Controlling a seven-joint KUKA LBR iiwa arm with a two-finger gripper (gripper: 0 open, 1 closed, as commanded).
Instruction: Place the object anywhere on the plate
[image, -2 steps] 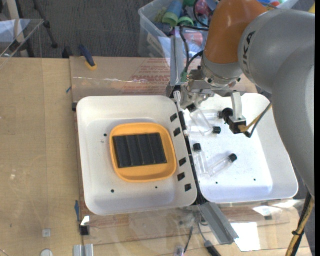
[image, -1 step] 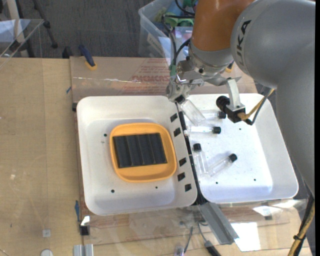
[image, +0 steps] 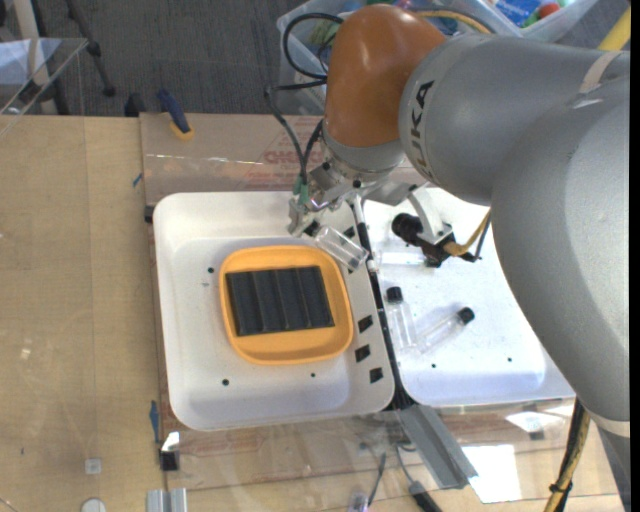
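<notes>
Vial (image: 336, 246), clear plastic, sat slanted right under my pincer (image: 318, 208), by the far right corner of the orange plate (image: 240, 345) in the left bin (image: 190, 380). Gripped or only touched? I couldn't tell, nor whether my pincer was open or closed. It looked light, stiff and slick, likely to roll, so mid-barrel seemed the place to hold it. More capped vials (image: 430, 326) lay in the right bin (image: 500, 350).

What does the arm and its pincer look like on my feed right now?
The arm is bulky, smooth grey, with black KUKA lettering and a rounded orange band above the wrist. Dark cables loop beside it. The pincer is small, metallic silver, with a green detail.
</notes>
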